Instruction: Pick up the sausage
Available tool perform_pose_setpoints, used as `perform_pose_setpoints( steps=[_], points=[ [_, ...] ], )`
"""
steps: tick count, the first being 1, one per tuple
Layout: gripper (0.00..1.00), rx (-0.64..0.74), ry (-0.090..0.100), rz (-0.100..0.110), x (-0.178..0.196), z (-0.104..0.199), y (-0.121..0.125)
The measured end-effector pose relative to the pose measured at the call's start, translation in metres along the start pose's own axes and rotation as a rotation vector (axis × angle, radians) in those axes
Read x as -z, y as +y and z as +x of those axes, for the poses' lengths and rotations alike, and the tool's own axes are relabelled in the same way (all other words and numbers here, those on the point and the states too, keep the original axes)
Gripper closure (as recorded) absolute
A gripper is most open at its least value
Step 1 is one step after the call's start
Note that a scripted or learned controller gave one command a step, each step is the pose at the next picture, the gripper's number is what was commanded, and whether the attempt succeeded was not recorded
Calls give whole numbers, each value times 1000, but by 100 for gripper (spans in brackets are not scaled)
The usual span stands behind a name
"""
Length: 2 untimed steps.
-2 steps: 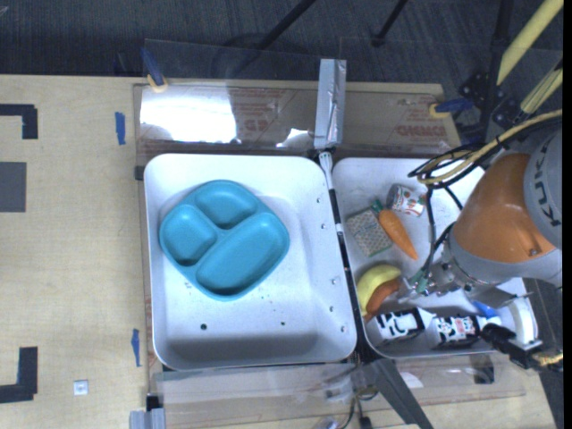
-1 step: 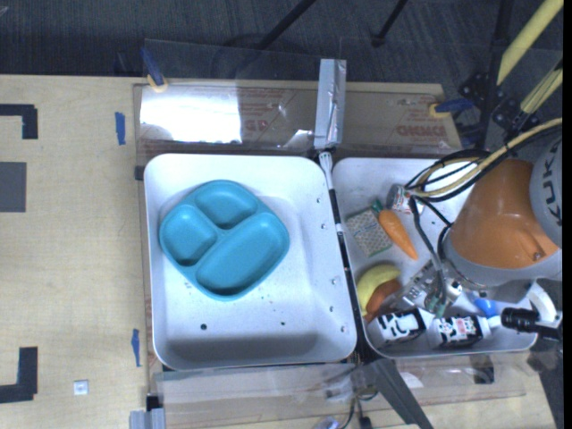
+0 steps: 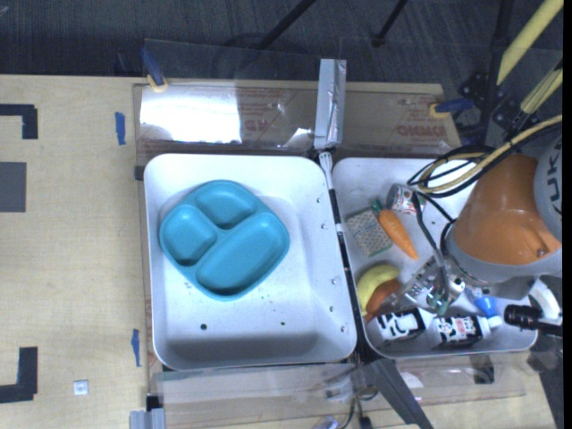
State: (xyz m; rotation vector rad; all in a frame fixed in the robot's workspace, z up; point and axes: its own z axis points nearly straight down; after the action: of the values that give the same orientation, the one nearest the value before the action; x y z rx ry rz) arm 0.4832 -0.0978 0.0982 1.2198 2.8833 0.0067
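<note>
The sausage [image 3: 382,296] is a short brown-orange piece in the right bin [image 3: 357,181], near its left wall, just under a yellow fruit [image 3: 375,278]. The arm, with its orange band [image 3: 503,211], reaches in from the right. Its gripper [image 3: 427,290] hangs low over the bin's front half, just right of the sausage and the fruit. I see nothing held in the gripper. Its metal tip partly covers the things beneath it.
The right bin also holds a carrot [image 3: 397,231], a grey mesh pad [image 3: 365,231], a small can [image 3: 402,199] and two black-and-white bottles [image 3: 399,323] [image 3: 461,328] along the front. A blue divided plate [image 3: 224,237] lies in the left bin [image 3: 268,324]. Cables loop above the wrist.
</note>
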Motion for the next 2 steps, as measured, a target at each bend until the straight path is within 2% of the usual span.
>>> perform_pose_setpoints(
  steps=[1, 2],
  points=[
    [100, -3, -3, -3, 10, -1, 1],
    [100, 344, -1, -1, -9, 0, 1]
  ],
)
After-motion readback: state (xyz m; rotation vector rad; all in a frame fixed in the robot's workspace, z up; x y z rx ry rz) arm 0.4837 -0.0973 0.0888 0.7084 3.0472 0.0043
